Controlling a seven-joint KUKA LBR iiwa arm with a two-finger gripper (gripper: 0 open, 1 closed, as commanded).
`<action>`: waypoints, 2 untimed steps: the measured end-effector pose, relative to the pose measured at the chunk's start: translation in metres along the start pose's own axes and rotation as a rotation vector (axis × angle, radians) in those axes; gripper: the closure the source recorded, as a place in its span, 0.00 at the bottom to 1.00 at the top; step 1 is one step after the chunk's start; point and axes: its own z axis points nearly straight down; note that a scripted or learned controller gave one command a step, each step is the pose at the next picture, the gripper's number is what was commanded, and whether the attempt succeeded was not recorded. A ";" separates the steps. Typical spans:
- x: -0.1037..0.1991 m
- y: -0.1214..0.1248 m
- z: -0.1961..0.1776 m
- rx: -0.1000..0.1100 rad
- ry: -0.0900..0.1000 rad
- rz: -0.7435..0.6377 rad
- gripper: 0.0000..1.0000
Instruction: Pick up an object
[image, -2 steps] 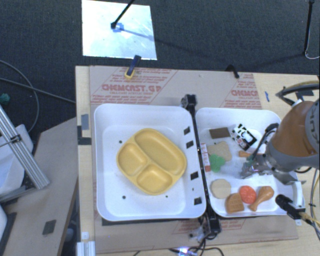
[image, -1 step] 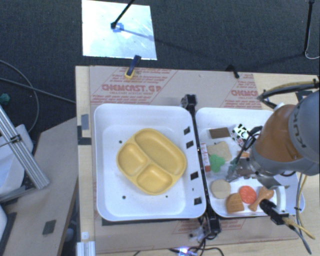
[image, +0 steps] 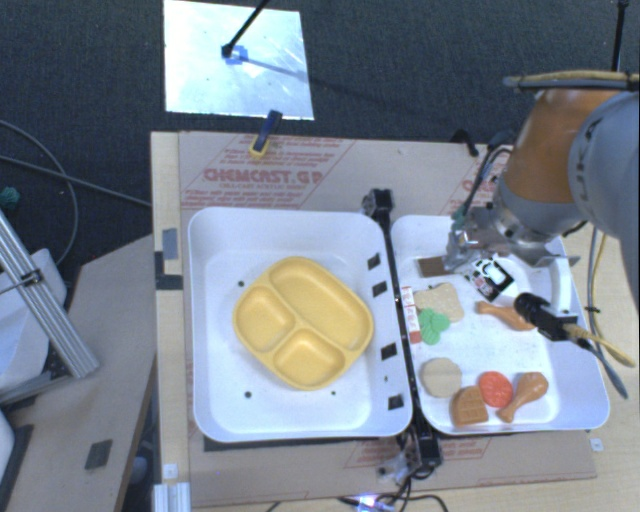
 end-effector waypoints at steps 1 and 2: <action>0.062 -0.072 0.029 0.025 0.005 0.004 1.00; 0.024 -0.052 -0.185 -0.003 0.000 0.009 1.00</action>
